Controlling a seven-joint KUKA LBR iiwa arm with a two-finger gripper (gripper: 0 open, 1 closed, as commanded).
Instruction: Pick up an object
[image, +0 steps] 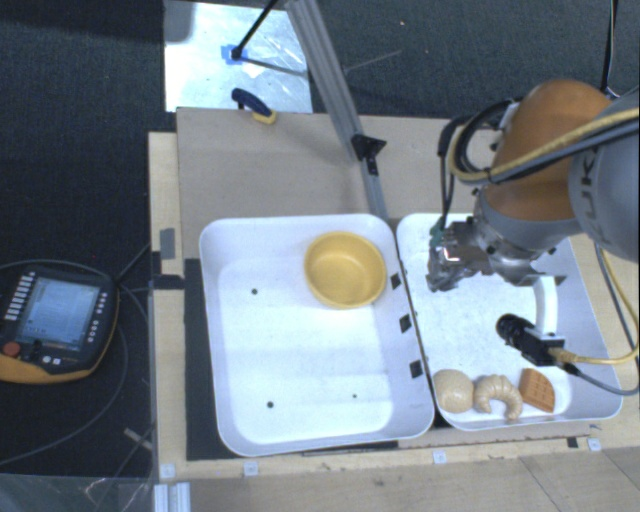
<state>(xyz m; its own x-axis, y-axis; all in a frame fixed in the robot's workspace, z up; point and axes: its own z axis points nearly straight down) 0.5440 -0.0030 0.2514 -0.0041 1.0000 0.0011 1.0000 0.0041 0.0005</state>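
No readable text, label, brand or number anywhere. Teach pendant (52, 322) screen lit, its content too small and blurred to read.

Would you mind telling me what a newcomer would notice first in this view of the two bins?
Probably the yellow bowl, alone near the back right corner of the left bin. Next, the grey arm with its orange band leaning over the right bin, its pincer near that bin's back left part. Then three bakery-like pieces along the right bin's front edge: a pale bun, a croissant and an orange waffle.
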